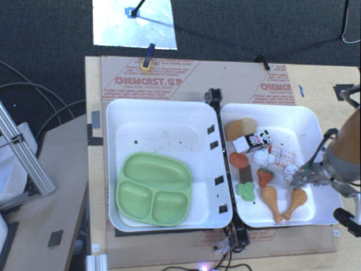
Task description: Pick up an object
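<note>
Two toy drumsticks lie at the lower right of the frame, in the right bin, beside a strawberry, a green piece and a small white bottle. I see the gripper low over the right-hand drumstick, just above its thick end; whether the claw is apart or together I cannot tell from this angle, and nothing shows between its tips. My judgement: centre over the drumstick's shaft, descend straight, and close across the narrow part, clear of the bin wall. A green tray sits in the left bin.
</note>
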You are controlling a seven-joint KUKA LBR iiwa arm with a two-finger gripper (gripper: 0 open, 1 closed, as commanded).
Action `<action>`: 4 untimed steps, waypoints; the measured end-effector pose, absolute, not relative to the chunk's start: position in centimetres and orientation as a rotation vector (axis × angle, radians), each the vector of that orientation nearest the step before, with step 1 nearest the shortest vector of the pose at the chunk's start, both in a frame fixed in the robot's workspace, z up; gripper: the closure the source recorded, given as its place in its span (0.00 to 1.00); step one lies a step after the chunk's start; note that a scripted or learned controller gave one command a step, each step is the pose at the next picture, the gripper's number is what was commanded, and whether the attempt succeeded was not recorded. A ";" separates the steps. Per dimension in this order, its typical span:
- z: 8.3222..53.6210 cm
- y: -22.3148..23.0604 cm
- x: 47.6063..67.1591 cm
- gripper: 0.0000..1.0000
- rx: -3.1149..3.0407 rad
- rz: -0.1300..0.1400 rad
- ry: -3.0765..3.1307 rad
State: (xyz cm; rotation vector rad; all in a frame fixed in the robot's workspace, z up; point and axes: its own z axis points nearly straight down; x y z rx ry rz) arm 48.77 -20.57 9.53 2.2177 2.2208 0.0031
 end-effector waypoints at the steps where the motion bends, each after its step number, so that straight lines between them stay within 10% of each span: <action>1: 10.6 -20.6 48.9 1.00 2.216 0.005 2.220; 2: 11.6 -20.6 49.0 1.00 2.214 0.007 2.217; 3: 11.6 -20.6 48.9 0.00 2.215 0.007 2.218; 4: 8.3 -19.9 48.6 0.00 2.222 0.000 2.223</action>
